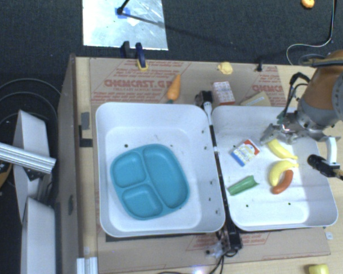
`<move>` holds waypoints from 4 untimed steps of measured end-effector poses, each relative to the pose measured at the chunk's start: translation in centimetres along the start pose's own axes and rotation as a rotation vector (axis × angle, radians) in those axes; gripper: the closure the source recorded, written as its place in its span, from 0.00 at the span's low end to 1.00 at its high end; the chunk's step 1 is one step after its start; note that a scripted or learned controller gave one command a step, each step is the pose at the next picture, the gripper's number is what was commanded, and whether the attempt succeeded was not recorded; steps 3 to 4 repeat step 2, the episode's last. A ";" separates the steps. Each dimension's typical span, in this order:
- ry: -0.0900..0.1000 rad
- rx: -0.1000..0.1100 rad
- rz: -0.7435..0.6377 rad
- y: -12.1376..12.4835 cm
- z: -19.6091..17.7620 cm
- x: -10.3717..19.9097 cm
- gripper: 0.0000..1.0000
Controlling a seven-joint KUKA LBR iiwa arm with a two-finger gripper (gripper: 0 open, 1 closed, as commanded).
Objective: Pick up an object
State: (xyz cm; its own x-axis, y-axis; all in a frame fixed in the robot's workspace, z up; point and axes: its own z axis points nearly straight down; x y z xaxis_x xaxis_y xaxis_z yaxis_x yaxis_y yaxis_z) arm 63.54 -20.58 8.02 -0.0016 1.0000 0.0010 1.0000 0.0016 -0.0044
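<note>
Bananas (281, 149) were the nearest prize for you at that moment: a small yellow one lay in the right bin (308, 213), just beside the pincer (277, 131). The pincer sat low over the upper part of that bin, at the end of the grey arm (326, 104) reaching in from the right, and its tip hovered close to the banana's upper end. Whether it was spread or pressed together you could not tell; the tip was too small and blurred against the white floor. Nothing showed between it, so I judged no grasp had been made yet.

Look at what else you had in that bin: a second yellow piece (277, 172) touching a red-orange sausage shape (283, 182), a green stick (242, 184) nearer the divider, and a small blue-and-white packet (244, 151) between the divider and the banana. All lay flat on the bin floor, none lifted.

The left bin (126, 119) held a blue divided tray (150, 180), well apart from the action.

By my reckoning you were at the approach stage: the descent looked nearly done, while closing, lifting and clearing the bin all remained.
</note>
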 end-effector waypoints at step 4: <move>0.004 -0.017 -0.016 -0.1 -11.1 13.7 1.00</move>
